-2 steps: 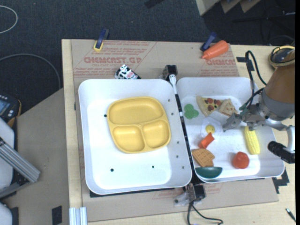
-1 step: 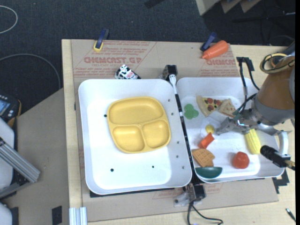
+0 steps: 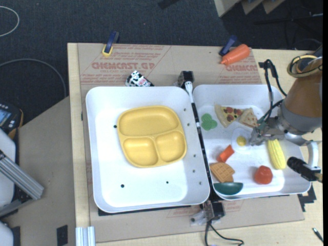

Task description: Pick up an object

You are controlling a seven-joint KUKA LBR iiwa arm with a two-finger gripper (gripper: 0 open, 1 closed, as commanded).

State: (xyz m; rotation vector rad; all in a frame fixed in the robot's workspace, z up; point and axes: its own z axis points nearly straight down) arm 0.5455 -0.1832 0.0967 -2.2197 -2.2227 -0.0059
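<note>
Bench (image 3: pixel 154 60) cardboard-topped, clamps at back edge; dark carpet (image 3: pixel 77 9) behind.

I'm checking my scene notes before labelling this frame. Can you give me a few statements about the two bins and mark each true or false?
1. The yellow divided plate lies in the left bin. True.
2. The corn cob lies in the left bin. False: it lies in the right bin, near its right wall.
3. The pizza slice lies in the right bin, toward its far side. True.
4. The red tomato rests on the yellow divided plate. False: it sits on the right bin's floor, near the front.
5. The gripper is over the right bin. True.
</note>
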